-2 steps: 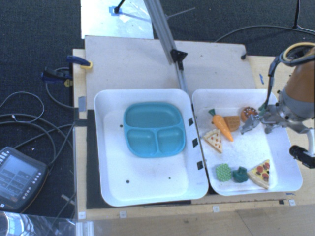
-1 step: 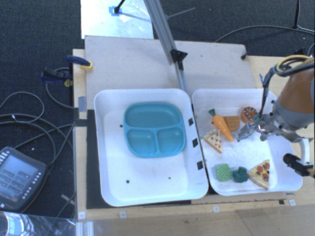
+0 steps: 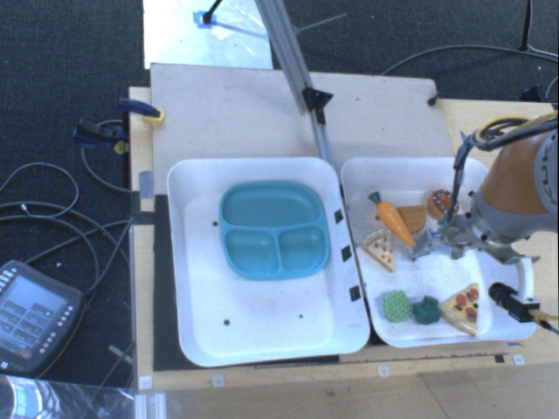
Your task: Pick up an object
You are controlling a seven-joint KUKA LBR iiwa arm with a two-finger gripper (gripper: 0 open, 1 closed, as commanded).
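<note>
The right bin holds several toy foods. An orange carrot with a green top lies at the upper left, against a tan toast piece. A brown doughnut sits behind them. A sandwich wedge lies lower left. A light green square, a dark teal piece and a pizza slice line the front. My gripper is low in the bin, just right of the carrot and toast and below the doughnut. I see nothing clearly held in it.
The left bin holds a teal divided plate. A grey pole slants down to the wall between the bins. The arm's orange band hangs over the right bin's right edge. Cables and a handheld pendant lie left of the bench.
</note>
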